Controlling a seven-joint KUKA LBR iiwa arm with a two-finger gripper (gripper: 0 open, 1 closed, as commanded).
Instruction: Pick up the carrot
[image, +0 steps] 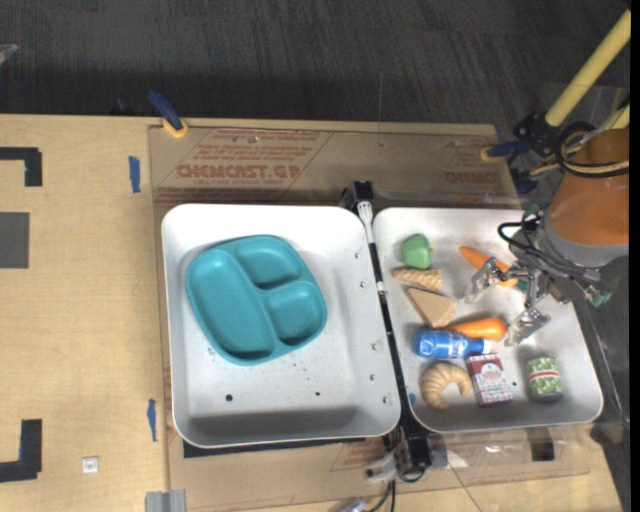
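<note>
Nearest my camera sat the right bin's (585, 395) front row: a croissant (446, 382), a small red carton (490, 380) and a green-labelled can (544, 377). Behind them lay a blue bottle (448, 346) on its side, and just above it the carrot (478, 327), also on its side, pointing left and touching or nearly touching the bottle. I judged the clutter left little room for fingers on the bottle side. Further back I noted a wedge-shaped piece (425, 301), a cone (415, 277), a green item (415, 249) and a second small orange item (475, 257) that could be mistaken for the target. I saw the gripper (508, 300) hanging over the bin just right of the carrot, with nothing visibly between its fingers; wires and metal blurred together, so I could not tell its opening. Left bin (185, 400) held a teal divided tray (256, 296). Frame edge cut off the arm's orange band (598, 190).
</note>
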